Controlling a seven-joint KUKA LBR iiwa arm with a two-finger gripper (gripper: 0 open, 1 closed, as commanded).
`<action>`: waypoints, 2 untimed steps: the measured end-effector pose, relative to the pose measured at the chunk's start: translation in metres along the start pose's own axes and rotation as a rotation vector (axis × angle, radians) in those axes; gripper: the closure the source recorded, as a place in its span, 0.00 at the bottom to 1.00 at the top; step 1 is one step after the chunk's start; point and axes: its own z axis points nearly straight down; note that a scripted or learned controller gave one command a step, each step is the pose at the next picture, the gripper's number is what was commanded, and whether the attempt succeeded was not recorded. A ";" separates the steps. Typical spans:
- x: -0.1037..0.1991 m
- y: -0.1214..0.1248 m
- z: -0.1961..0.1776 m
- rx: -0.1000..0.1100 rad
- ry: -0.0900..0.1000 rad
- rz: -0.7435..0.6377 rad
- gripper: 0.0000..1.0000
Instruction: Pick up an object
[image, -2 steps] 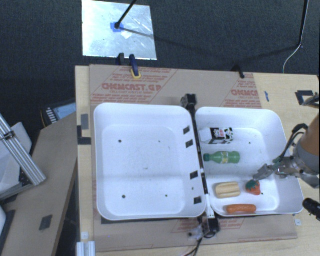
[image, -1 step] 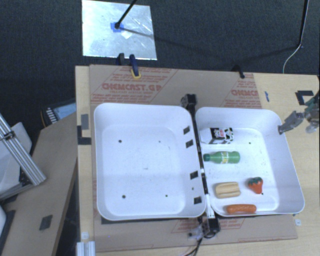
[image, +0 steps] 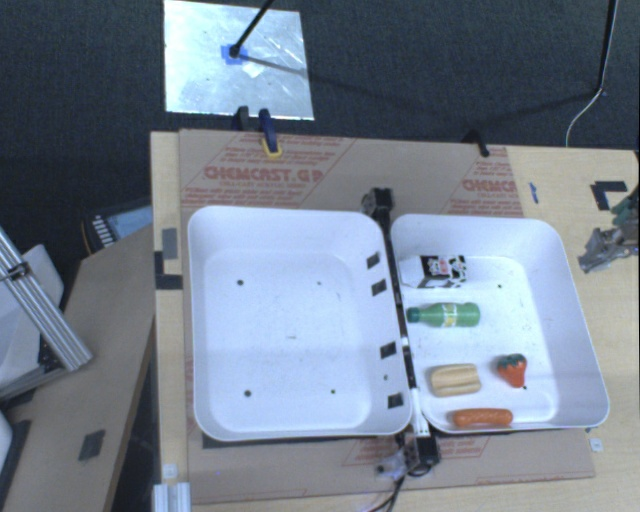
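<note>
The right bin (image: 565, 330) holds several small things. A black-and-white cow-patterned carton (image: 443, 268) lies near its far left corner. Below it a green bottle (image: 445, 315) lies on its side. A tan bun (image: 455, 378) and a red strawberry (image: 513, 370) sit nearer the front, and an orange sausage (image: 482, 417) lies along the front wall. My gripper (image: 603, 248) is a grey shape at the view's right edge, outside the right bin's far right corner and apart from every object.
The left bin (image: 290, 225) adjoins the right one along a clipped seam. A shiny foil sheet (image: 238, 58) lies beyond the bench. An aluminium rail (image: 40, 310) slants in at the left. A cable (image: 590, 100) hangs at the top right.
</note>
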 end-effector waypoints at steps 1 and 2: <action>0.038 -0.056 0.055 0.014 0.007 0.005 1.00; 0.148 -0.051 0.020 0.002 0.007 -0.008 1.00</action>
